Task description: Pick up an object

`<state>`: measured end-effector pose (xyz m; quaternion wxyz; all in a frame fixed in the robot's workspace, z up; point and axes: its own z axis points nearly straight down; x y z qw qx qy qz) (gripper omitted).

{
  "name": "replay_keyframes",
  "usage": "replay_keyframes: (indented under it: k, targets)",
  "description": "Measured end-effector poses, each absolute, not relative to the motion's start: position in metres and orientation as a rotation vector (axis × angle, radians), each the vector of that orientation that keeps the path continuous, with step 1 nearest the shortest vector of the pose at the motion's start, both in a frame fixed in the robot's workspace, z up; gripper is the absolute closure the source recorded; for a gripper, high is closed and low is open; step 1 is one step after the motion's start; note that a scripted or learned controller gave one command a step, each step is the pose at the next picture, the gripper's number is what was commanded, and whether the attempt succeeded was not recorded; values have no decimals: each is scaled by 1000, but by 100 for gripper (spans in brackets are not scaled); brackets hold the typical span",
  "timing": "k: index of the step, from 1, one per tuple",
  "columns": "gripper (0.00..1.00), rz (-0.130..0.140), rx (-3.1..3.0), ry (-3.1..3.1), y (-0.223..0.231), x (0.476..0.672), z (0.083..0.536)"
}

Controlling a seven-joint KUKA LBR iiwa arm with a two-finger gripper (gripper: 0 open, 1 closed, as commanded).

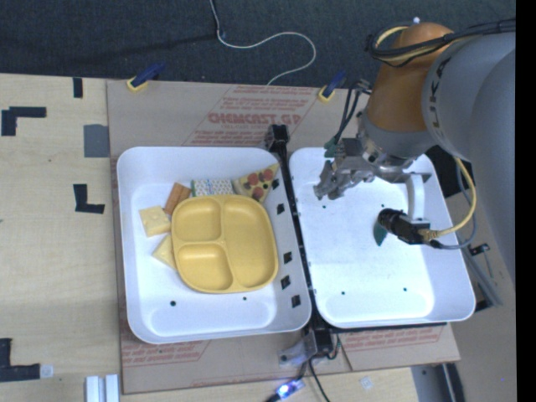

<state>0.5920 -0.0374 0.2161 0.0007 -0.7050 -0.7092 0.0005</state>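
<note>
Counter (50, 249): pale wood with black tape marks along its left side. A brown cardboard sheet (243, 115) with red print lies on it under both bins.
Left bin (209, 321): shallow and white, holding all the loose things.
Right bin (377, 283): shallow and white, its wall touching the left bin's. Its floor shows small dark dots.
Yellow plate (224, 244): a three-compartment plate lying flat in the middle of the left bin, somewhat nearer the shared wall.
Cream square (155, 220): a small pale tile near the left bin's left wall, just beside the plate's rim.
Orange-brown block (177, 197): tilted, at the plate's far-left rim, between the cream square and the bin's far wall.
Patterned piece (211, 187): a flat speckled thing along the plate's far rim. I cannot tell whether it is tucked under the plate.
Pizza-like wedge (260, 181): in the left bin's far right corner, close to the shared wall.
Pale yellow wedge (162, 254): pokes out from under the plate's left rim.
Arm (410, 82): grey with an orange band, reaching in over the right bin's far right corner.
Pincer (328, 187): over the right bin's far left corner, near the shared wall, pointing down.
Pincer state: I cannot tell whether it is released or clenched.
Task's thing: every candidate lies in the left bin, across the shared wall from the pincer.
</note>
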Motion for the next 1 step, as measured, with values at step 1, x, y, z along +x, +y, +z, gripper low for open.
replay_keyframes:
  k: [1]
  targets:
    - [100,-2,-2213,-2229,18,620,217]
